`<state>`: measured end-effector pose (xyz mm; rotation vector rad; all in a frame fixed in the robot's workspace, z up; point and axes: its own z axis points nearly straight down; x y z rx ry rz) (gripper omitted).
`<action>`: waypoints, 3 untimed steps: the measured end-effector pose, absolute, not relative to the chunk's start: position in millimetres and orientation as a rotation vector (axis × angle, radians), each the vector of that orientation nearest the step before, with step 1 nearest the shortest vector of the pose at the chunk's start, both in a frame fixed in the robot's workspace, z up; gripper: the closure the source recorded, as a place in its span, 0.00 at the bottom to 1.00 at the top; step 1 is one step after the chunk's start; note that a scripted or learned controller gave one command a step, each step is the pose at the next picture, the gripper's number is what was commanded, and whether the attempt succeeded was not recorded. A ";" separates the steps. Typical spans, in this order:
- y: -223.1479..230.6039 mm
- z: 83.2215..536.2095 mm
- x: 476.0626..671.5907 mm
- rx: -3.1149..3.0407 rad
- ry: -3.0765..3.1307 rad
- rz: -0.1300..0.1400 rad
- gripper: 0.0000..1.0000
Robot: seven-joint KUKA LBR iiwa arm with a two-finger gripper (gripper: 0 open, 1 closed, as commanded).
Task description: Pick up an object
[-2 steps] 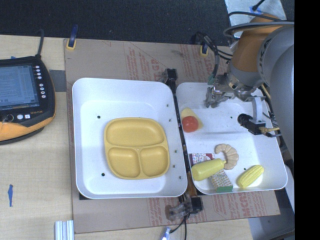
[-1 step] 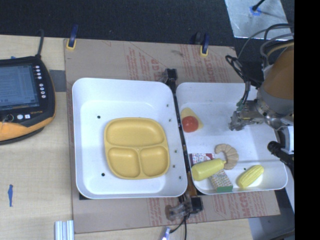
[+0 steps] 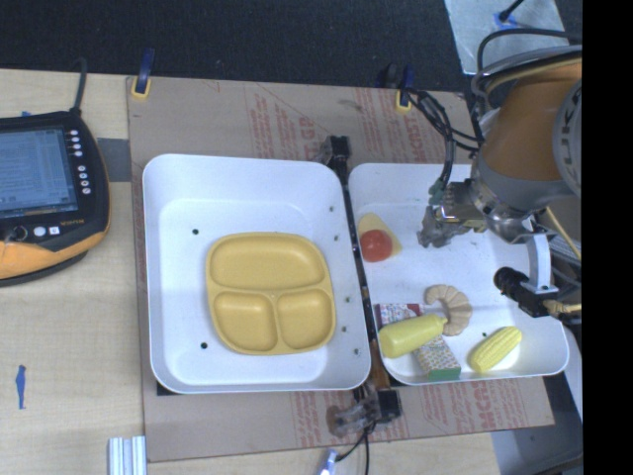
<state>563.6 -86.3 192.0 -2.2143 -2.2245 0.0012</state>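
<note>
The gripper (image 3: 435, 228) hangs over the right bin (image 3: 396, 181), just right of the tomato (image 3: 376, 246); whether its claw is wide or narrow cannot be told. Further right and below the tomato lie a shrimp (image 3: 451, 305), a yellow banana (image 3: 411, 334) and a corn cob (image 3: 495, 348). Left of the tomato, a yellow tray (image 3: 269, 291) sits in the left bin (image 3: 168, 265).

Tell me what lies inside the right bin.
In the right bin: red-and-yellow toy, shrimp, yellow piece, corn, packet. The arm covers its far corner.
</note>
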 end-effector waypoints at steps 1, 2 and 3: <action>-20.0 191.9 630.0 -2.214 -2.225 0.002 1.00; -71.2 191.6 583.1 -2.218 -2.222 0.005 1.00; 22.5 213.0 613.0 -2.212 -2.226 0.001 1.00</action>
